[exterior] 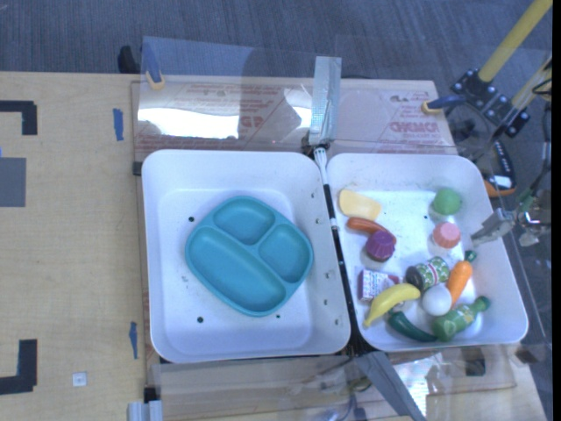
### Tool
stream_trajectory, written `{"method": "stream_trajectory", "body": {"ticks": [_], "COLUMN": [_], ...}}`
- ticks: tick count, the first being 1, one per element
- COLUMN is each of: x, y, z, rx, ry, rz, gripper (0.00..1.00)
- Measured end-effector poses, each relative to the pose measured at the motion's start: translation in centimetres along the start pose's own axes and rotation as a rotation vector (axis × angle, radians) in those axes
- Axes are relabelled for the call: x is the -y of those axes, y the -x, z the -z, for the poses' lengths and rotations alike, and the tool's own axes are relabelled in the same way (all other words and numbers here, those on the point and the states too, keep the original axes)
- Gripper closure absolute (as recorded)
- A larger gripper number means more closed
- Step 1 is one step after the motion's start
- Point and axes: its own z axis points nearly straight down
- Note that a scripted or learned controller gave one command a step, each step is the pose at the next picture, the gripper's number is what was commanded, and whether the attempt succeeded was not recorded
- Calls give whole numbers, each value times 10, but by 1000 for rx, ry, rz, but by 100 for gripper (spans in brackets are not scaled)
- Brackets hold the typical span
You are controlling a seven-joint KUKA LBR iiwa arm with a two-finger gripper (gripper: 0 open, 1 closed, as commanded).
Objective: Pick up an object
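The right bin (500, 323) holds several toy foods. A yellow wedge (359, 204), an orange sausage (366, 226) and a purple piece (379, 246) lie at its left. A green ball (446, 202) and a pink cylinder (446, 235) sit towards the back right. At the front are a small printed box (377, 283), a banana (392, 298), a green can (427, 273), a carrot (458, 279), a white egg (436, 301), a dark cucumber (408, 325) and a green bottle (460, 317). My gripper (493, 226) is over the bin's right rim, just right of the pink cylinder, and touches none of them.
A teal divided plate (250, 254) lies in the left bin (166, 323). A clear panel (228, 103) stands behind both bins. Yellow and black stand parts (500, 68) rise at the back right. The wooden bench (61, 261) stretches to the left.
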Motion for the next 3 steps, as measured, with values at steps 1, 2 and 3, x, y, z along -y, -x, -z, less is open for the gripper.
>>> {"method": "stream_trajectory", "body": {"ticks": [1, 2, 3], "x": [-13, -3, -1], "y": [-23, -27, -15], "z": [-84, -109, -130], "rx": [-2, 11, 9], "ry": [-6, 28, 30], "rz": [-88, 248, 207], "gripper": [0, 0, 0]}}
